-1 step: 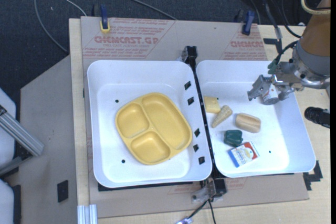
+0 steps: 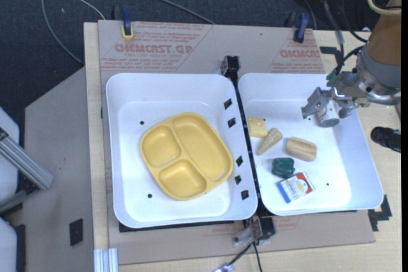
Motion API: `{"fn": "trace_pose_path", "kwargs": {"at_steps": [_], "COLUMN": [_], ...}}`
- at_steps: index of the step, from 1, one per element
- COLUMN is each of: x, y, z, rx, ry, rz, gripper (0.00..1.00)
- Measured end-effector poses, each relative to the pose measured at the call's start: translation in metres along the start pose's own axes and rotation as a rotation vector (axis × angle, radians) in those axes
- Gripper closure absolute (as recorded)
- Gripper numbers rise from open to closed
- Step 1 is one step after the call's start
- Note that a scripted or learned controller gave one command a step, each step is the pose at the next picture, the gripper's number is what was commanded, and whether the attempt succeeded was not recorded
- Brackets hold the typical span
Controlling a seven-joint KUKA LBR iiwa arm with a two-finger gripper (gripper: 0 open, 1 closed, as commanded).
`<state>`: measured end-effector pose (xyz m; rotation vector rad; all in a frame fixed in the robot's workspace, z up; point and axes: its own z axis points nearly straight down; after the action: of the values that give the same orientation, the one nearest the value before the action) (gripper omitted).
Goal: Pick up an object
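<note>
The right bin (image 2: 357, 191) holds several small items: a pale yellow wedge (image 2: 256, 127), a corn cob piece (image 2: 269, 140), a tan bread roll (image 2: 301, 148), a dark green block (image 2: 283, 167) and a red, white and blue packet (image 2: 296, 187). My gripper (image 2: 324, 111) hangs over the upper right part of that bin, up and to the right of the bread roll. Nothing shows between its fingers. The grey arm with its orange band (image 2: 386, 48) comes in from the right edge.
The left bin (image 2: 121, 137) holds a yellow three-compartment tray (image 2: 185, 155). Black clips line the divider (image 2: 237, 137) between the bins. Blue clamps (image 2: 127, 23) hold the cardboard backing at the top. Cables run across the dark floor at upper left.
</note>
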<state>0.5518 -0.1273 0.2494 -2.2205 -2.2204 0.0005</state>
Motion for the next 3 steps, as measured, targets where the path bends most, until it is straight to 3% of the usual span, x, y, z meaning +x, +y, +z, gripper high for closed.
{"fn": "trace_pose_path", "kwargs": {"at_steps": [1,3], "x": [-0.010,-0.002], "y": [0.000,0.005], "z": [0.054,0.164], "rx": [0.006,0.007], "ry": [0.002,0.002], "rz": [0.001,0.000], "gripper": [0.00,0.00]}}
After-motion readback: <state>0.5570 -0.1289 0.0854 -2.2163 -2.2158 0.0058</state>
